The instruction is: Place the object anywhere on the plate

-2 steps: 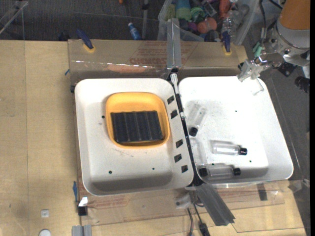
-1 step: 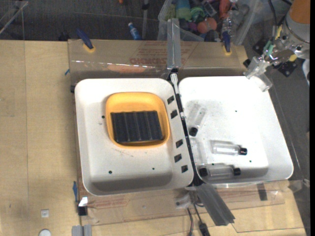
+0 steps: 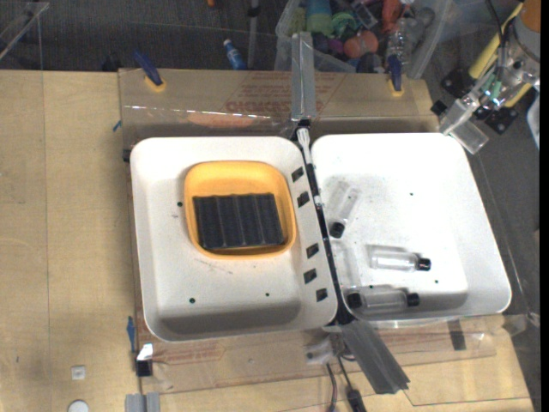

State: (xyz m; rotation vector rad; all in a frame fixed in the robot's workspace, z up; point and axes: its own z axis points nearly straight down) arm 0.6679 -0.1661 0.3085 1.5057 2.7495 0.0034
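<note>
Wooden bench (image 3: pixel 60 230), orange plate (image 3: pixel 236 178) bearing dark ridged block (image 3: pixel 238 221)

Matt pale wood-grain surface (image 3: pixel 60 230), two smooth white plastic bins (image 3: pixel 163 230) with a soft sheen, glossy orange plastic plate (image 3: pixel 236 174) bearing a dark ribbed matt slab (image 3: pixel 238 221), three clear glassy vials (image 3: pixel 396 259) with black caps

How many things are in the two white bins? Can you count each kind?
Clear little bottles with black caps: 3, all in the right bin
Yellow plate: 1, in the left bin
Dark ridged block: 1, lying on the plate
Total: 5
</note>
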